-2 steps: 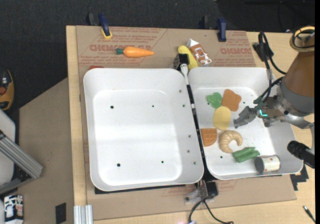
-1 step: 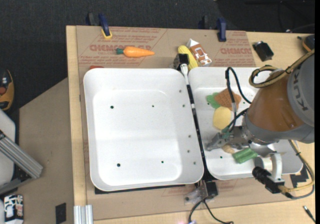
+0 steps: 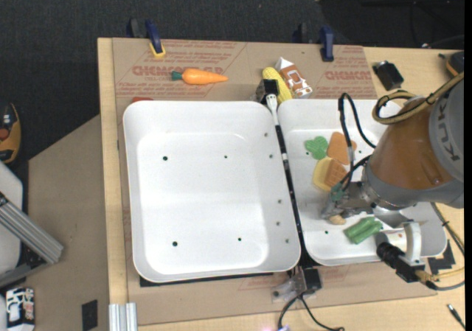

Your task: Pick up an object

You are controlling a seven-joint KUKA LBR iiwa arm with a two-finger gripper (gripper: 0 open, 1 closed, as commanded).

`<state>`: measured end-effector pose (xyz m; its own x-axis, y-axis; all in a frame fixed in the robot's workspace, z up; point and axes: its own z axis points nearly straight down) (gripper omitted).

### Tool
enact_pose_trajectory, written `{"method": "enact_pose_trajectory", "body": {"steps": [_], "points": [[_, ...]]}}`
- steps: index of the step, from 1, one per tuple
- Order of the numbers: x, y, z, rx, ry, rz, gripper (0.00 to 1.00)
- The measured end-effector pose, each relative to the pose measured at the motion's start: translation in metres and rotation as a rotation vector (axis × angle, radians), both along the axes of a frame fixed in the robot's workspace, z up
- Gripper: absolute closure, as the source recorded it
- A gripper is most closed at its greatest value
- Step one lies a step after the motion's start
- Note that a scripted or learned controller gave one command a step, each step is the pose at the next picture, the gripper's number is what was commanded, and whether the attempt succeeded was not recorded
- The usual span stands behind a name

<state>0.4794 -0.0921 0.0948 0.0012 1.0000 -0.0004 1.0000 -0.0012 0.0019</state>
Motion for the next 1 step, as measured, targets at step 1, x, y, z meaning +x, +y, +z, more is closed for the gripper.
{"method": "enact_pose_trajectory", "body": {"steps": [1], "points": [[0.0293,0.0796,0.0937,0.004,-0.008,0.010,1.00]]}}
